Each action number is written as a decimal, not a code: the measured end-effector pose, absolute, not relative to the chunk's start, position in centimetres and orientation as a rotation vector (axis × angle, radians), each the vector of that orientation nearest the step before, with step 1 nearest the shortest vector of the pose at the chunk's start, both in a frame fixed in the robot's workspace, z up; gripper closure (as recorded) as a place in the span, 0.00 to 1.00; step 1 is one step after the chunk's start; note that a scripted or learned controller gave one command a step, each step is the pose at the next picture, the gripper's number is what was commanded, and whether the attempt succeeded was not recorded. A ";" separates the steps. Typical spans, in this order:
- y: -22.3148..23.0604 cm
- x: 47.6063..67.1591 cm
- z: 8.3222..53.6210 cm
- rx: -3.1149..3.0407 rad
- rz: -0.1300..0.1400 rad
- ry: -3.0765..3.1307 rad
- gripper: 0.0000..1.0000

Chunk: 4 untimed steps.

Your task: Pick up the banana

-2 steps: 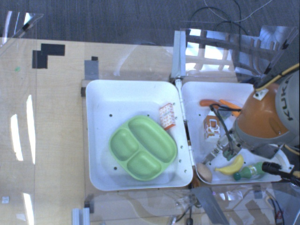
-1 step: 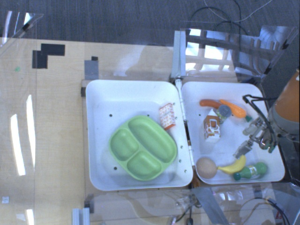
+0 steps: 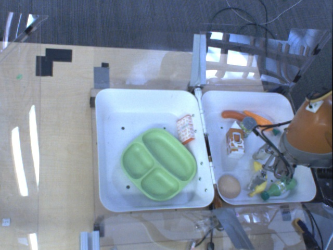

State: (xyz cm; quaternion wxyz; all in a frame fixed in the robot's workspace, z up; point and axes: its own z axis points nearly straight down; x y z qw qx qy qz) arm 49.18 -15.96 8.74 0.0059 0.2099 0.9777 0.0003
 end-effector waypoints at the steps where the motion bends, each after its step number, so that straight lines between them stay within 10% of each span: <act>1: -15.9 49.6 9.7 0.656 0.003 3.053 1.00; 2: -13.4 52.2 20.5 0.974 0.002 2.981 1.00; 3: -13.4 52.2 20.5 0.974 0.002 2.981 0.00; 4: -15.4 48.8 11.1 0.873 0.002 3.019 0.00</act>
